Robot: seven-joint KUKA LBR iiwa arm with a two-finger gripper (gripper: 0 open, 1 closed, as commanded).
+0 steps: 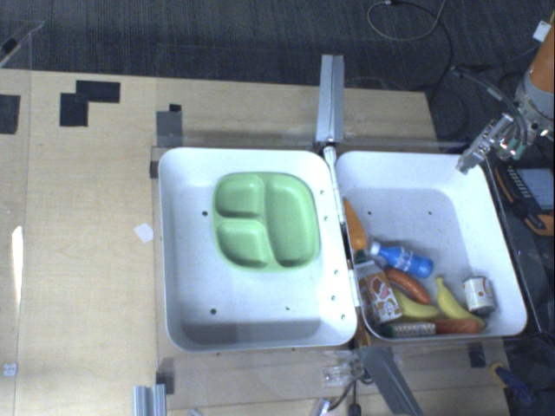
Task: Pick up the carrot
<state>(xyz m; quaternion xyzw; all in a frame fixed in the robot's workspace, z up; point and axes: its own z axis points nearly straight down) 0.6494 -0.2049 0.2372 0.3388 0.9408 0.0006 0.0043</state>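
Green tray (264, 219); orange carrot (353, 224); yellow banana (454, 303).

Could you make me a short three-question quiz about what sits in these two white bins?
1. True or false: the green three-compartment plastic plate lies in the left white bin.
2. Which lies nearest the divider between the bins: A) the small silver can, B) the long orange carrot, C) the yellow banana?
3. Fill in: the blue plastic bottle lies in the ____ white bin.

Key: 1 true; 2 B; 3 right.
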